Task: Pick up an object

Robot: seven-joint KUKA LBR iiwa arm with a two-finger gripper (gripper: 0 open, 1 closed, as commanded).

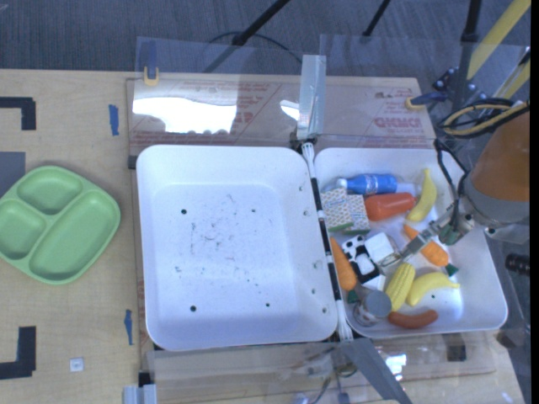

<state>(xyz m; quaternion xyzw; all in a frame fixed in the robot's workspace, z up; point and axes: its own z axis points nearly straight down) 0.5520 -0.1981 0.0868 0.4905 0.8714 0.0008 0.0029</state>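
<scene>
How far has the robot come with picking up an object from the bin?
Done: the arm has reached into the right bin, and the tool sits low among the toys, near the corn and the white block. In hand: nothing is visibly between its tips. Left: gripping one object and lifting it; the banana and blue bottle lie in the bin.
</scene>
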